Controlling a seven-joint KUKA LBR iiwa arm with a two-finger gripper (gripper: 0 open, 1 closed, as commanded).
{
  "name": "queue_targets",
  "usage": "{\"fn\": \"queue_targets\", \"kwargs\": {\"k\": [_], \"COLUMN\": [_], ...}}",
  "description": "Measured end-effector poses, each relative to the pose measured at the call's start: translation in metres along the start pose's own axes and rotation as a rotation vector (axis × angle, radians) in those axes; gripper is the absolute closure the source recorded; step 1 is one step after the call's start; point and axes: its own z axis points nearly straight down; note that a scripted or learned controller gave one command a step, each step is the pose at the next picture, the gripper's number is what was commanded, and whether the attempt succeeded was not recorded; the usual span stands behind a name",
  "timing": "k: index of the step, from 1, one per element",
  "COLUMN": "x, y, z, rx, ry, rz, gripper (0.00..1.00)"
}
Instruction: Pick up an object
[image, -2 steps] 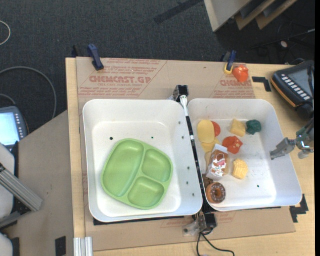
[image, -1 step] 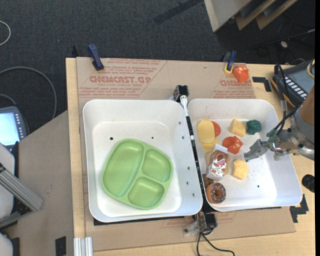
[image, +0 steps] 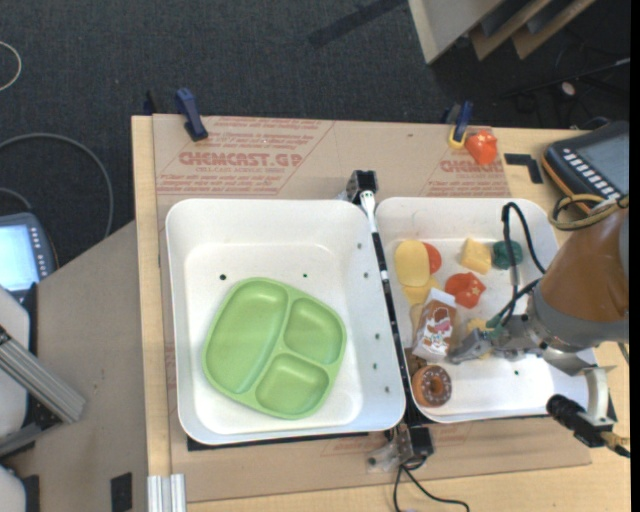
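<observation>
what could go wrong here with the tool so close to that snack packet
1. The tool sits low in the right bin, right beside the snack packet; it may nudge the packet rather than grip it.
2. The packet, doughnut, yellow piece and red piece lie crowded together, so a grab could catch or push a neighbour.

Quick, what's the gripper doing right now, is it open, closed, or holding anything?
Gripper: low in the right bin, beside the snack packet; open or shut cannot be told from this view.
</observation>
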Motion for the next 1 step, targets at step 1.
{"fn": "queue_targets", "kwargs": {"k": [1], "x": [0.0588], "y": [0.0012], "z": [-0.0036], "rx": [-0.005], "ry": [-0.005], "rz": [-0.003], "gripper": [0.00]}}
